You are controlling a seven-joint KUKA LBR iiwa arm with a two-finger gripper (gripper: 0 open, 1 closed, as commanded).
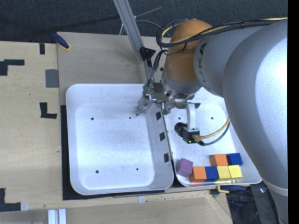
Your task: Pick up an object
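Several small blocks lie in the near corner of the right bin (212, 113): a purple block (185, 166), an orange block (199, 172), a blue block (211, 172), yellow blocks (224, 172) and another orange block (217, 160) behind them. My gripper (154, 108) hangs over the far end of the rim shared by the two bins, well away from the blocks. It is open, one finger (141, 108) over the left bin and the other on the right side. Nothing sits between the fingers.
The left bin (112, 139) is a shallow white tray with speckled marks. The grey arm and its orange band (184, 50) cover the far right of the bench. A slanted metal bar (128, 20) rises behind the bins. A cable with a black connector (187, 133) hangs over the right bin.
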